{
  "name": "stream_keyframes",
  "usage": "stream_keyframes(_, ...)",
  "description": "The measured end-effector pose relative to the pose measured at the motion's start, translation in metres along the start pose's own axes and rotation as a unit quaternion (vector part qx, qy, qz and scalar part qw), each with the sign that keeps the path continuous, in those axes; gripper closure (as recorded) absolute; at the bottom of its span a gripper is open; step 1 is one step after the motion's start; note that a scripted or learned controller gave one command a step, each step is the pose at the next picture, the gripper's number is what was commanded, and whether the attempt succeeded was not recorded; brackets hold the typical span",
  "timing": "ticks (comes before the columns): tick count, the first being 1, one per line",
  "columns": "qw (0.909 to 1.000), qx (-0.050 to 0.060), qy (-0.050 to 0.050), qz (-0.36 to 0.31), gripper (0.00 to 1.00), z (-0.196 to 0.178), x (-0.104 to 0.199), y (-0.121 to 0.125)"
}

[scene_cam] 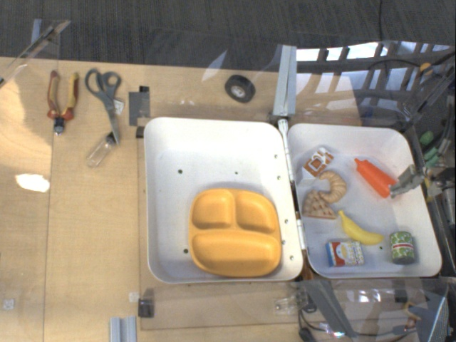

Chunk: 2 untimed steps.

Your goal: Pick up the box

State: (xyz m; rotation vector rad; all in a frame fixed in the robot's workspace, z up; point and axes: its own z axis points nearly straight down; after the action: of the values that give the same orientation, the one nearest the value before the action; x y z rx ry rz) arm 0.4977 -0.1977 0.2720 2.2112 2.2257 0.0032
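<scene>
Your jaws (407, 182) sit at the right rim of the right bin (399, 137), low and near the wall; how far they stand open you cannot tell, and nothing shows between them. Just to their left lies the orange bottle (373, 177), slanted toward that same wall.

The box (345, 253) you want is well apart from the jaws, lying flat near the front edge of the right bin. The banana (358, 230) lies just behind it, and the green can (402, 248) stands near on its right, with a gap between.

To do this step well, lift clear of the bottle first, then travel toward the front of the bin and centre above the box. Line the jaws across the box's shorter side, so they close on its front and back edges, and keep away from the banana. Come straight down and close only once both faces are bracketed.

The waffle (318, 205), croissant (330, 185) and pastry (318, 162) lie further back. The left bin (164, 141) holds 1 yellow tray (234, 231), and the desk (71, 262) carries scissors (107, 98) and pliers (60, 100).
</scene>
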Motion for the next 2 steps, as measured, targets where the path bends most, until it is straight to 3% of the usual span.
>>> stream_keyframes(1,0.9998,0.001,0.001,0.018,0.00,0.145,0.027,-0.010)
stream_keyframes(2,0.9996,-0.005,-0.001,0.027,0.00,0.182,0.077,-0.007)
